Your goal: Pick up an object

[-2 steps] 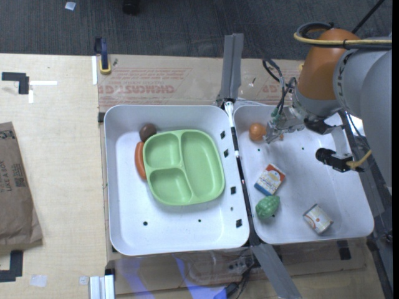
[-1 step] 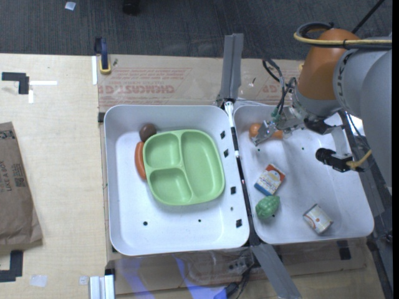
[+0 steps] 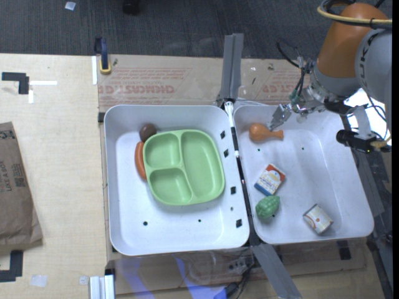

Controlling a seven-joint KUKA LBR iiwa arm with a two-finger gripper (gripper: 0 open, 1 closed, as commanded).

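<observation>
We're in a robotics lab: a grey KUKA arm with an orange band [image 3: 349, 39] trailing loose cables over a plywood bench [image 3: 56, 167], two white bins [image 3: 124, 229] clamped side by side, taped cardboard [image 3: 162, 86] behind them, toy food and a green divided tray [image 3: 184, 166] as test props.

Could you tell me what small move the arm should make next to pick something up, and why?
Probably a short descent toward the orange drumstick-shaped toy. The tool hovers just above and right of it at the back of the right bin, and nothing is seen held, so that toy looks like the nearest target.
</observation>
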